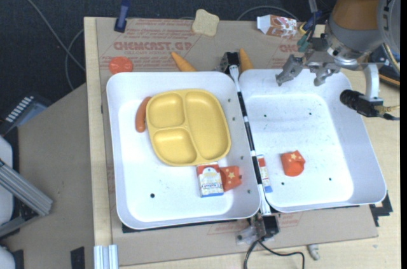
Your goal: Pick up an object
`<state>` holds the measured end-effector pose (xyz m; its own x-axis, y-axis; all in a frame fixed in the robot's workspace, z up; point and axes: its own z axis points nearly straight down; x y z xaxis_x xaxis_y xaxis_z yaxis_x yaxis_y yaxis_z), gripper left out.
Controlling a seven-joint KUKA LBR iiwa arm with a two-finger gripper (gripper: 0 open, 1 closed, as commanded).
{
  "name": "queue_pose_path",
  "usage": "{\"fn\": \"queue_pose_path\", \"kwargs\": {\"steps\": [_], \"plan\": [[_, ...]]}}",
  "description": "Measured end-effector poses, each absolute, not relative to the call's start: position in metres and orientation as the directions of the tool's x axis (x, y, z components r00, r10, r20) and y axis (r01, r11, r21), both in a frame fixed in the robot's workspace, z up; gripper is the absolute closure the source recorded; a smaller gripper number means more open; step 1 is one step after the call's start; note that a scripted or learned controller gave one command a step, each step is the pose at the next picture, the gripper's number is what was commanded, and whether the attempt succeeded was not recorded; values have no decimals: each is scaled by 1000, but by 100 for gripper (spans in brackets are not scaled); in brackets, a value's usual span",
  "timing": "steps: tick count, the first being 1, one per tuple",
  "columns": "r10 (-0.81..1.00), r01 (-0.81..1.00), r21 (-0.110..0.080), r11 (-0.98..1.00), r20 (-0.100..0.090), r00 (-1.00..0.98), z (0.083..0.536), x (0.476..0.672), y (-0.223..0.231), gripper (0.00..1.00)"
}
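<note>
Small carton (210, 180) lies low in left bin (127, 153), jaws (307, 72) spread.

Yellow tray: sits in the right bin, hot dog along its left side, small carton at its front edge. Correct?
Not quite. The camera view shows the yellow tray in the left bin, not the right one. The rest stands: the hot dog lies along its left side and the small carton sits at its front edge.

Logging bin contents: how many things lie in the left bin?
4: yellow tray at centre, sausage by its left edge, carton and red piece below it. The tray may hide more.
</note>
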<state>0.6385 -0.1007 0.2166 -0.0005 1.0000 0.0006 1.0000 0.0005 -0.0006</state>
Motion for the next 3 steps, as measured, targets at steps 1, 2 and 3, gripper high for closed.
{"fn": "queue_pose_path", "kwargs": {"steps": [1,2,3], "plan": [[1000,1000,-1,-1,0,1,84,563,-118,0],[1000,1000,-3,-1,1,1,84,512,-108,0],[1000,1000,0,-1,1,1,94,512,-108,100]]}}
